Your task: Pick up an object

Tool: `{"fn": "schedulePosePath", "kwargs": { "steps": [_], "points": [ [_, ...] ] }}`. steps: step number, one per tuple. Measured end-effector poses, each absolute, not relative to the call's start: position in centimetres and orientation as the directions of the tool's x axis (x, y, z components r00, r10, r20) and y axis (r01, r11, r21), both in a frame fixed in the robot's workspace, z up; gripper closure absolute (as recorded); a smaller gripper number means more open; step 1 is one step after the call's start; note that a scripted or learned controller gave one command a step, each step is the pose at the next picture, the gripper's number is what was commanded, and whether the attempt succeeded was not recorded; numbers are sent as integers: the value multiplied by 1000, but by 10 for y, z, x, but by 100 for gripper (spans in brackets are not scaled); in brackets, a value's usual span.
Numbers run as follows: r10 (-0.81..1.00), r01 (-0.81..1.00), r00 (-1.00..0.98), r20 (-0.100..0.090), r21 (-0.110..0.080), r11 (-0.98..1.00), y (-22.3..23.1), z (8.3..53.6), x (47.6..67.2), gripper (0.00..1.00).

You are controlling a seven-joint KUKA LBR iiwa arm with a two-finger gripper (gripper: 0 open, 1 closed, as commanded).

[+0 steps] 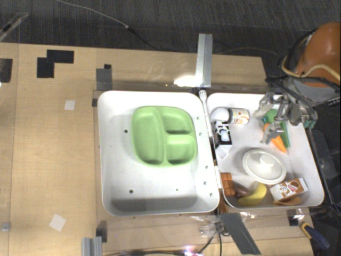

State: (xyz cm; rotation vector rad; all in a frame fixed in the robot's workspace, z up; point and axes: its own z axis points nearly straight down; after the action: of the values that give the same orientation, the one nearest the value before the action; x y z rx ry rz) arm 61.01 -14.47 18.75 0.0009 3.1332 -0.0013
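Left bin: we see just the green tray. Right bin: white bowl, banana, carton. Upper right, gripper hangs spread over the carrot, nothing held; we risk fingers glancing off that thin, slanted target.

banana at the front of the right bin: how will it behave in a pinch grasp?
The banana looks curved and smooth, so it may pivot or slip between the fingers. It is probably light for its size. It lies against the small carton and near the white bowl, so a push would likely nudge them.
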Motion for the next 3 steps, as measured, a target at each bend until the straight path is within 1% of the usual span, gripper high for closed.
{"fn": "schedulePosePath", "kwargs": {
  "steps": [1,2,3],
  "points": [
    [-71,-71,-997,-20,-6,997,-192,92,632,0],
    [48,48,-999,-14,-1,999,-186,89,600,0],
    [41,41,-999,-34,-5,999,-185,105,606,100]
  ]
}}
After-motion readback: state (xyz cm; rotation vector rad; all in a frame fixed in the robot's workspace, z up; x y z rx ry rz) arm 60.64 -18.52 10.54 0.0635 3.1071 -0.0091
